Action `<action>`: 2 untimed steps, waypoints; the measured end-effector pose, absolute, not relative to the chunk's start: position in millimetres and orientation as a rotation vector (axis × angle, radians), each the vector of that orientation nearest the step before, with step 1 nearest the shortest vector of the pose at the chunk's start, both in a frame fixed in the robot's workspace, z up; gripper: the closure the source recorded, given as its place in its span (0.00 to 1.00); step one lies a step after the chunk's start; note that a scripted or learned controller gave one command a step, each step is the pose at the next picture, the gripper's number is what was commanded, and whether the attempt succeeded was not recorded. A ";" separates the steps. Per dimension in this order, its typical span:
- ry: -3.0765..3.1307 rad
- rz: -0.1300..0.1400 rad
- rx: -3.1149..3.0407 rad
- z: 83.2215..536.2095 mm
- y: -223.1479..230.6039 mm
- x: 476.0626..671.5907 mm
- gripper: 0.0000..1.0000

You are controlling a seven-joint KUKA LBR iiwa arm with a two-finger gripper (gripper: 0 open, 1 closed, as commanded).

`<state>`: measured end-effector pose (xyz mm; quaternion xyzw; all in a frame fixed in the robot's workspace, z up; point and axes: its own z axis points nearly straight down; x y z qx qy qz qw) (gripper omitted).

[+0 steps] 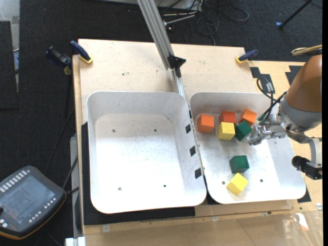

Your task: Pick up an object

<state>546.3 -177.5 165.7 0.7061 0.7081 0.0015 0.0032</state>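
Six blocks are sitting in the right bin [287, 188] as I'm watching the arm [302, 94] reaching in from the right, its gripper [254, 136] hanging just beside the upper green block [243, 129], possibly touching it. Whether it's gripping anything, I cannot tell. An orange block [206, 122] is lying near the left bin [102, 188].

White bins [138, 106] w/ orange [206, 123], yellow [226, 131], green cubes [239, 163].

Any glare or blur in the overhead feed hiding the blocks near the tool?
Camera view: even light, soft shadows, no glare on the right white bin; the coloured cubes look sharp, but the tool is slightly blurred and crowds the dark green cube.
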 end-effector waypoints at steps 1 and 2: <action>2.220 0.006 2.212 229.9 -177.8 549.2 1.00; 2.221 0.004 2.213 272.1 -178.0 550.8 1.00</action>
